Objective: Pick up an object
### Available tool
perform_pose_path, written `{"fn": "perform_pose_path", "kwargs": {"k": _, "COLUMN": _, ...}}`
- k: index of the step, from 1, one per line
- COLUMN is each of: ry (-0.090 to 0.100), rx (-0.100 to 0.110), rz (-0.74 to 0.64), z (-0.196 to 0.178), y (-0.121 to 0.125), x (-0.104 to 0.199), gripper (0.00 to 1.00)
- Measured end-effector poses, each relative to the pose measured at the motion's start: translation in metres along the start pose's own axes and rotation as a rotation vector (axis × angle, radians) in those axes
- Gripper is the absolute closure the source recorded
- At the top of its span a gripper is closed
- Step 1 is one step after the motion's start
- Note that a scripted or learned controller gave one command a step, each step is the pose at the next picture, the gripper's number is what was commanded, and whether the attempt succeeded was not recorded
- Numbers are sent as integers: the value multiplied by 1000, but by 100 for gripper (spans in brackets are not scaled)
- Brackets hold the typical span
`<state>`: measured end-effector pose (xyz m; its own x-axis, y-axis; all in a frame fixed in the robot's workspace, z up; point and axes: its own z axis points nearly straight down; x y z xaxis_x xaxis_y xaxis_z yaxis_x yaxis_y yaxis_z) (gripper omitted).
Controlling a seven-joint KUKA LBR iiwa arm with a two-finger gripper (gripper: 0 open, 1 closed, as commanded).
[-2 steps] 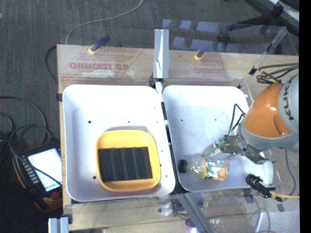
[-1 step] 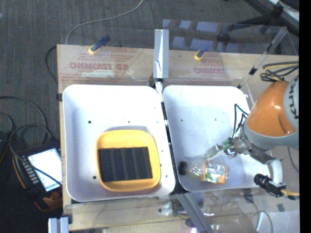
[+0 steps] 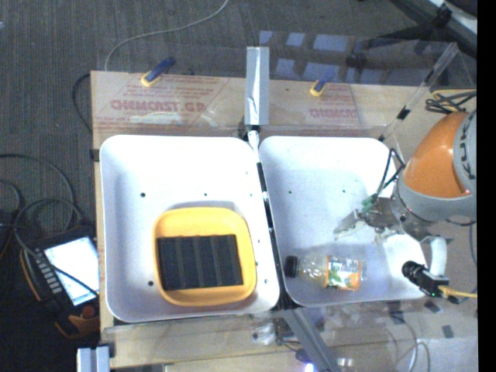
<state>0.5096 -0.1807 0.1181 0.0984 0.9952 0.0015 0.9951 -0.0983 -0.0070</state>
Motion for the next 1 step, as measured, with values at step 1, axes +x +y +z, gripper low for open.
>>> {"fn": "perform_pose_path", "kwargs": {"k": 1, "ry": -13, "rx": -25, "rz": -105, "z": 27, "y": -23, "x": 26, "gripper": 0}}
